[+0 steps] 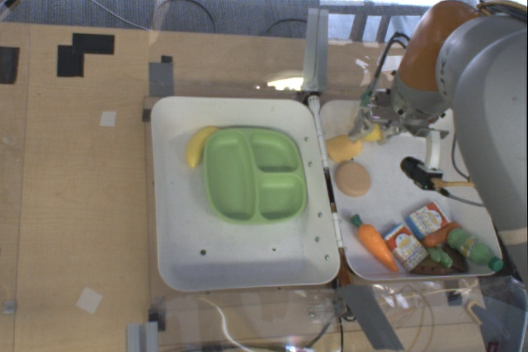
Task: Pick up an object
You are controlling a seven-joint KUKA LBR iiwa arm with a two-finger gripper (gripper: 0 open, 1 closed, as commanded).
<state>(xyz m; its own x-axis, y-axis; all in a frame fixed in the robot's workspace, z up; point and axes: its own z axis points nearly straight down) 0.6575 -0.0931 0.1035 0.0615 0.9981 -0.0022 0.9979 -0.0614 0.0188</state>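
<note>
The tool (369,125) hangs low in the right bin (388,260), just beside a yellow lump (342,148). Whether it grips anything, I cannot tell. A green tray (252,175) lies in the left bin (177,251)

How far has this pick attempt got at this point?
Done: the arm has reached into the right bin, with the gripper low at its far left corner. In hand: it sits right by a yellow item, but a grasp isn't visible. Left: closing on an object and lifting it. The carrot, tan disc and small cartons lie untouched.
</note>
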